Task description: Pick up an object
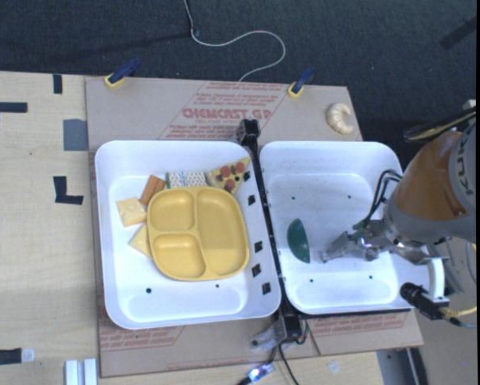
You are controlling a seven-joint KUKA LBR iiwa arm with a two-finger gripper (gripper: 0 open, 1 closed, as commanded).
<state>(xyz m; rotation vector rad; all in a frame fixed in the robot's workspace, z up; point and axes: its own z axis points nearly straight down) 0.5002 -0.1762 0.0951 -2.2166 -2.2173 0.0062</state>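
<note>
A dark green, leaf-shaped object (298, 240) lies on the floor of the right bin (328, 295), near its left wall. My gripper (326, 255) reaches in from the right, low over the bin floor, with its tip just right of the green object and slightly nearer the front. Whether it touches the object is unclear. The grey arm with its orange band (432, 187) rises over the bin's right rim.
The left bin (175, 315) holds a yellow divided plate (198, 233) with several small food-like pieces (132, 211) around its far and left sides. A divider (260, 215) separates the bins. A beige piece (340, 118) lies on the cardboard beyond the right bin.
</note>
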